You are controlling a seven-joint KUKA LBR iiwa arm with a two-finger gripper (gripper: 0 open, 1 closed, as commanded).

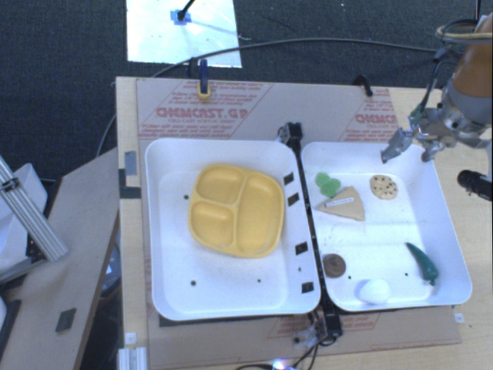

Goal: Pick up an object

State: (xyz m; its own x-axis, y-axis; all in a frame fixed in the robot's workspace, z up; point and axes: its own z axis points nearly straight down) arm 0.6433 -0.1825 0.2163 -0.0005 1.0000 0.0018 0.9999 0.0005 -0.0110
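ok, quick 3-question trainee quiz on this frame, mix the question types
1. True or false: the yellow tray sits in the left bin.
2. Which item lies nearest the gripper? A) cookie B) white egg C) green pepper
3. Fill in: the gripper's fingers are ____ and grip nothing.

Key: 1 true; 2 A; 3 open.

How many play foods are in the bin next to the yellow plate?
6, all in plain sight: green piece and cookie at the far end, sandwich wedge between, brown disc, white egg and green pepper nearer.
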